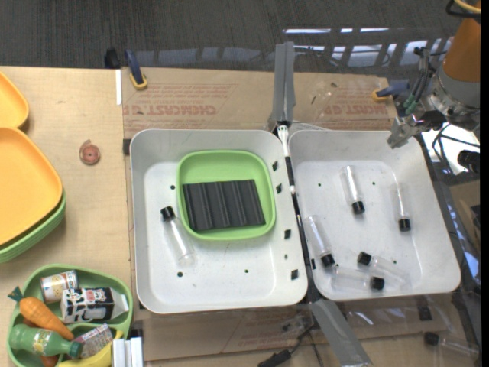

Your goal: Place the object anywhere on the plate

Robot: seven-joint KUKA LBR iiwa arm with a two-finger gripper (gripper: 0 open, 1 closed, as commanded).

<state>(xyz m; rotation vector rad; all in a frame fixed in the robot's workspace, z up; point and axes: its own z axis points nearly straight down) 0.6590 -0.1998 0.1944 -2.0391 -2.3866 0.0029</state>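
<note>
Holding a ribbed dark tray, green plate (191, 168) in left bin (149, 281). Clear tube (176, 233), black-capped: just beside plate's lower-left edge. Five more tubes (353, 189): right bin (435, 281). Gripper (403, 128): well right of plate, above right bin's far corner; grip state cannot be told.

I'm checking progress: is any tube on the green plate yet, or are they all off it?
All off. The plate carries just a dark ribbed slab; the nearest tube lies beside it on the bin floor.

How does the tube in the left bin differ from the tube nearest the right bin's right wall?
The left-bin tube lies beside the green plate, cap toward the far side; the right-wall tube lies among other tubes, cap toward the near side. Both are clear with black caps, lying flat.
</note>
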